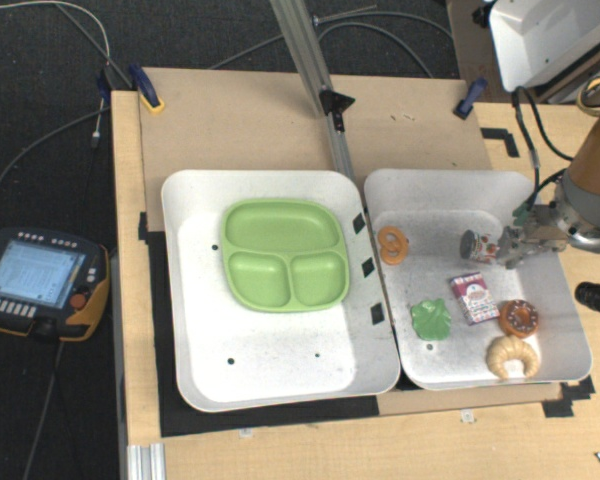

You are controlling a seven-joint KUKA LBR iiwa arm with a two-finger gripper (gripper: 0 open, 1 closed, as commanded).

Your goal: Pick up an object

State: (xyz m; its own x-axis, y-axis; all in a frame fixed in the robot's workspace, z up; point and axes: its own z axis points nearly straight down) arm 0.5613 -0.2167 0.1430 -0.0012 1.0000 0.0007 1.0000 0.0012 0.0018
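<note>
1. End effector [510, 243] sits low in the right bin [420, 193], arm coming in from the right edge. Can't tell how its grasping part is set; detail too small.
2. Closest candidate: a small grey cylinder-like object [472, 243], just beside the tip on its left. Contact or a gap between them: can't tell.
3. Other options in the same bin: orange ring [392, 245] near the left wall, green leafy toy [431, 319], pink-and-white packet [473, 298], chocolate donut [520, 317], croissant [512, 356] at the front.
4. Left bin [195, 298] carries a green divided plate [283, 254]; not a sensible target.
5. Judgement: go for the grey object. Centre over it, straddle the short axis, descend fully before closing, lift straight up.
6. Risk: it looks round, so it may roll away if nudged from the side.
7. Packet has print on its face, unreadable. No legible branding elsewhere. Pendant [40, 283] left of the bench: screen lit, text unreadable.
</note>
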